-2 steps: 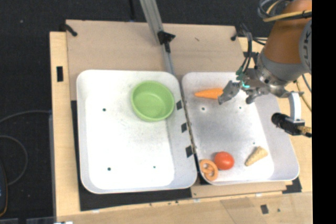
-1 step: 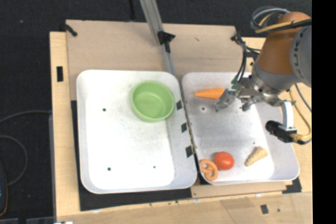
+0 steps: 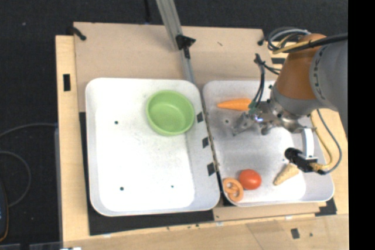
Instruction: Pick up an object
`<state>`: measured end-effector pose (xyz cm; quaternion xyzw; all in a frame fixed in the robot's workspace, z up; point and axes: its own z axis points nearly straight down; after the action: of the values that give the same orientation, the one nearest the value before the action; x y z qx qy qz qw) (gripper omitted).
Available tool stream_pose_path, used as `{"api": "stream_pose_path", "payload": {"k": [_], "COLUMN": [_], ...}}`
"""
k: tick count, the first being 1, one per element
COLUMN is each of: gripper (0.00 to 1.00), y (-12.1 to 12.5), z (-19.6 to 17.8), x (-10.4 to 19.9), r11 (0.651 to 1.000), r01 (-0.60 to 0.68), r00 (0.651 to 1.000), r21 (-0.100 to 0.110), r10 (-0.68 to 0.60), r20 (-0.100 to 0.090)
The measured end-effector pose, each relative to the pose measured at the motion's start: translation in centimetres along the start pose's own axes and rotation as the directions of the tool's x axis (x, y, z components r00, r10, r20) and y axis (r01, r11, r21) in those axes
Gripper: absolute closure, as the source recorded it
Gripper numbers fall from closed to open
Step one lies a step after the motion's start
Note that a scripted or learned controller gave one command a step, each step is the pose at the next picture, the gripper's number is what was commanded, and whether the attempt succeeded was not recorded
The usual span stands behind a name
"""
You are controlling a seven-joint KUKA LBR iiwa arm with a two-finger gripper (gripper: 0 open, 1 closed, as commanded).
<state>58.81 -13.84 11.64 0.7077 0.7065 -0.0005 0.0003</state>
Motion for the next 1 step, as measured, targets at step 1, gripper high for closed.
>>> {"api": "stream_pose_path", "payload": {"k": [1], "gripper": [0.0], "y": [0.0], "z": [1.61], "x": [-0.13], "r11": [1.0], "r01": [-0.002], "r00": [1.0], "r21": [0.001], "r10": [0.002], "r20": [0.001]}}
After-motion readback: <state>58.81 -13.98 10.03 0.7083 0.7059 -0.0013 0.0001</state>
